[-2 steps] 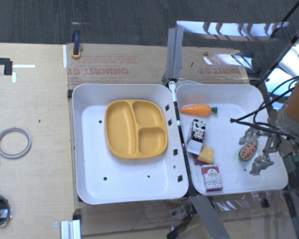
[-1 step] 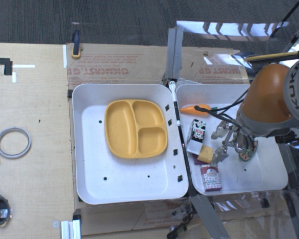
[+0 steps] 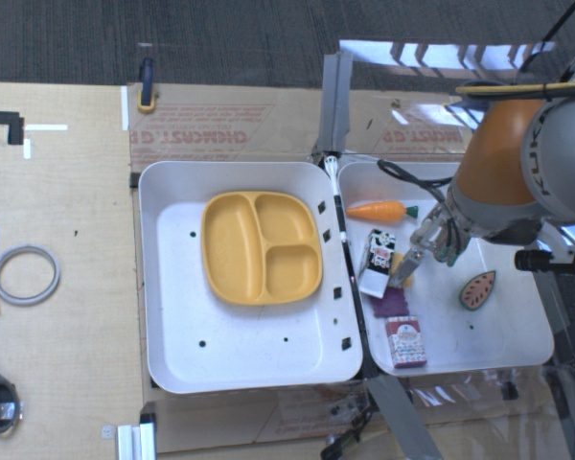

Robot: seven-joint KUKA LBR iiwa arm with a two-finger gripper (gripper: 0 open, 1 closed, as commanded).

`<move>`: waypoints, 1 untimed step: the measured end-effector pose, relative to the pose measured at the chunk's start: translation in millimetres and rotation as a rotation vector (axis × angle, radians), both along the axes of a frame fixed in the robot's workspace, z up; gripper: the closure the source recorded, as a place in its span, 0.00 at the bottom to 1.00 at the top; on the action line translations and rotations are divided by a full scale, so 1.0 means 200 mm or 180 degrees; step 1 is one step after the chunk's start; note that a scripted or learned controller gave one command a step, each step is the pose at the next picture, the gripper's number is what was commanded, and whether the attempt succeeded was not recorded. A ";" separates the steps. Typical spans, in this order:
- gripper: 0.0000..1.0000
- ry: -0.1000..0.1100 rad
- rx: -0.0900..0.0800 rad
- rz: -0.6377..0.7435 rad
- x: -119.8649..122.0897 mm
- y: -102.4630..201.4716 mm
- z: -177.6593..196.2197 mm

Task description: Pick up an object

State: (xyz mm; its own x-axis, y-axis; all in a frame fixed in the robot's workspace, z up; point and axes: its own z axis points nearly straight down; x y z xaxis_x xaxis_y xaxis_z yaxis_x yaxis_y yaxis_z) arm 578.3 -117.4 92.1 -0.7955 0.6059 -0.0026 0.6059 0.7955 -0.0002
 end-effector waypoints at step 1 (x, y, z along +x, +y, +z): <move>1.00 -0.0037 -0.0006 0.0011 0.02 0.00 0.07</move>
